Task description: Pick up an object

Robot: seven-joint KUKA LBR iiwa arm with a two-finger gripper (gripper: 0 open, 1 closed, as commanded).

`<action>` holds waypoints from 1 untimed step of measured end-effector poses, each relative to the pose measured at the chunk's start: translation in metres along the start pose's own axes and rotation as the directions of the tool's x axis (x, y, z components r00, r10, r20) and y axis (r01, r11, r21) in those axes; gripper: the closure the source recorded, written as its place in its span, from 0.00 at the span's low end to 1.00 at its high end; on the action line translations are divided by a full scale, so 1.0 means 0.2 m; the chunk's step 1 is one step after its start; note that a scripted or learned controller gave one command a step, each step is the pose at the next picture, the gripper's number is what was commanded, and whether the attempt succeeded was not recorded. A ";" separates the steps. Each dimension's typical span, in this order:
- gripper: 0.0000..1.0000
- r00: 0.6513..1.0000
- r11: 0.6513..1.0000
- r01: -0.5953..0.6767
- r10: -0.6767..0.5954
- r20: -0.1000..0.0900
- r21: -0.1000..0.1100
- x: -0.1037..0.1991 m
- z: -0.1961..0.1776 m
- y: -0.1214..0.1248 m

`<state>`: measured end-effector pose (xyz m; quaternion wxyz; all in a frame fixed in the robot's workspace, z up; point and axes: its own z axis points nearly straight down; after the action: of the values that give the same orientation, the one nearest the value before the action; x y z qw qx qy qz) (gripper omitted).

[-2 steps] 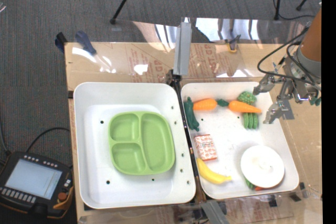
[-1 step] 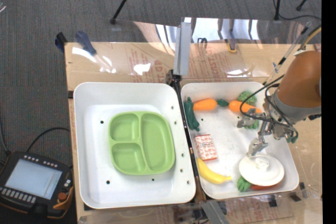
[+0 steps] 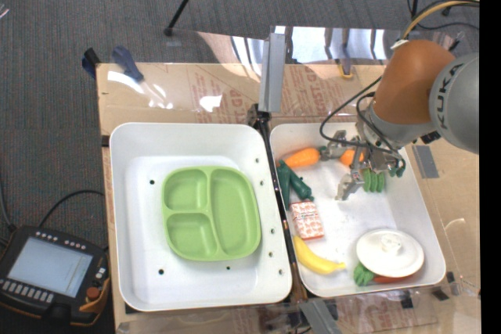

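Observation:
My gripper (image 3: 358,184) hangs low over the back of the right bin (image 3: 427,223), below the arm's grey wrist and orange band. Its fingers stand apart: one silver finger (image 3: 344,188) points down-left, and a small green toy (image 3: 375,181) lies against the other side. Nothing sits clearly between the fingers. An orange carrot (image 3: 301,158) lies just left of the gripper, with a second orange piece (image 3: 347,157) under the wrist. Dark green vegetables (image 3: 295,184), a red packet (image 3: 307,220) and a yellow banana (image 3: 317,259) line the bin's left side.
A white round lid (image 3: 390,252) rests at the right bin's front, over green and red pieces (image 3: 364,275). The left bin (image 3: 133,168) holds a green divided plate (image 3: 211,213). A metal post (image 3: 272,74) stands behind the wall between the bins.

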<state>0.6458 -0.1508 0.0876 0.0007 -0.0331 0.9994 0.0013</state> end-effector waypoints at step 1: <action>0.00 0.999 0.999 -0.051 0.051 0.001 0.000 -0.02 0.00 0.30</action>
<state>0.6453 -0.0905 0.0884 0.0010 -0.0079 1.0000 0.0015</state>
